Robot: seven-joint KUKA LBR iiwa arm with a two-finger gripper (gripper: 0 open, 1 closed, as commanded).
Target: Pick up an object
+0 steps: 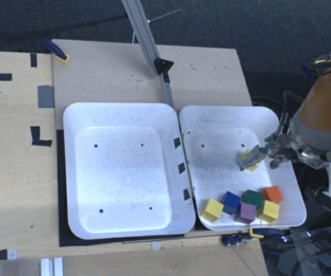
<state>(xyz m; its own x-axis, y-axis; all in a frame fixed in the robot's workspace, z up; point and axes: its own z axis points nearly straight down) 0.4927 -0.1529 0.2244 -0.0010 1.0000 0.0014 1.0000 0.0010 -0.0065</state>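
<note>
Two shallow white bins sit side by side on the surface, their inner rims touching along the middle. The left bin (73, 154) shows only its speckled floor with four small dark dots near the corners. The right bin (223, 119) holds all the objects. Along its near edge lies a cluster of small cubes: a yellow cube (212, 209) toward the near-left corner, a blue cube (231, 202) just beside it, a purple cube (247, 211) next along, a green cube (251, 198) touching the purple one on its far side, a second yellow cube (270, 211) near the near-right corner, and an orange cube (273, 194) just behind that one. The arm (318, 117) reaches in over the right rim of this bin, and the gripper (250, 160) hangs low over the bin's right half, well apart from the cluster. A small yellow block (250, 154) shows right at the tips (partly hidden by the grey fingers), in the right part of the bin about halfway between far and near edges. Whether the jaws are spread, closed, or pinching that block I cannot tell. A slanted grey metal bar (139, 25) crosses the far side of the surface toward the seam between the bins.
</note>
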